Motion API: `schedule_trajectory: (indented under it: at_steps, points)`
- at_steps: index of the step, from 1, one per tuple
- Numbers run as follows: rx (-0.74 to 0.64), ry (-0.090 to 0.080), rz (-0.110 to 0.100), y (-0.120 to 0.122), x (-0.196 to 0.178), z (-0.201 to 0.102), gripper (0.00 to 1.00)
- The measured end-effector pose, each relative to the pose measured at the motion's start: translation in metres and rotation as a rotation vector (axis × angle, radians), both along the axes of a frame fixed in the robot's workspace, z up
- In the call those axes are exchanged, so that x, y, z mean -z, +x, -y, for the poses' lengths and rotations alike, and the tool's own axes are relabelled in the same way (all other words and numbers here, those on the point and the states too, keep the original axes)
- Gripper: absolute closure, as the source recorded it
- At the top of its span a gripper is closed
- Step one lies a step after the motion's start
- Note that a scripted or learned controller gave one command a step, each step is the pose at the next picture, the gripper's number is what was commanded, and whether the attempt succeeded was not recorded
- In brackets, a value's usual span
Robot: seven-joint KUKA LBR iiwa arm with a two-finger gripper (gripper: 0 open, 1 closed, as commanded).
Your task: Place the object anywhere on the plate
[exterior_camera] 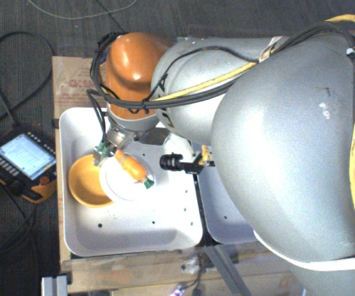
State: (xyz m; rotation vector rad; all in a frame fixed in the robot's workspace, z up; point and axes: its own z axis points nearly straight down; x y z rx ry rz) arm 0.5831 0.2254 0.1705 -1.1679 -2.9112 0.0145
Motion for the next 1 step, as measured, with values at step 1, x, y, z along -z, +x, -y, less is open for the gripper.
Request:
schedule_trajectory:
  at_steps: [1]
  points:
    - [0.002,0.002,0.004,-0.0250,-0.0028,-0.0005,1.00]
